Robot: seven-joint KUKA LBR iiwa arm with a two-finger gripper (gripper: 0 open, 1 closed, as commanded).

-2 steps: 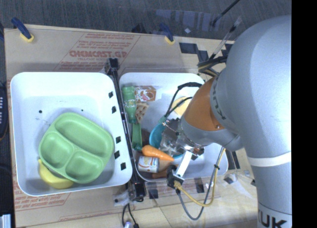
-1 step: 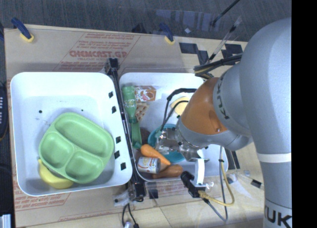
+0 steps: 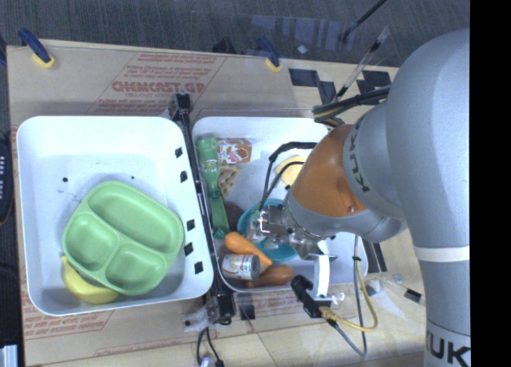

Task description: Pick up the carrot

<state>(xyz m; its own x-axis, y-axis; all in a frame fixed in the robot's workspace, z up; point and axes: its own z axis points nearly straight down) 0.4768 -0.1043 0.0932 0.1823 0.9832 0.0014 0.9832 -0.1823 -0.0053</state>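
The carrot [image 3: 242, 244] is a short orange piece lying in the right bin [image 3: 263, 128], near its front left corner. It rests between a teal bowl [image 3: 254, 218] and a small can [image 3: 239, 266]. My gripper [image 3: 273, 230] hangs low over the teal bowl, just right of the carrot and slightly behind it. The grey arm and its orange band [image 3: 323, 182] cover the right half of that bin. Nothing is visibly held.
A green bottle [image 3: 208, 164] and a snack packet [image 3: 234, 152] lie at the back left of the right bin. A brown oblong item [image 3: 275, 275] lies by the can. The left bin [image 3: 48, 138] holds a green divided plate [image 3: 124, 234] over a yellow object [image 3: 84, 287].
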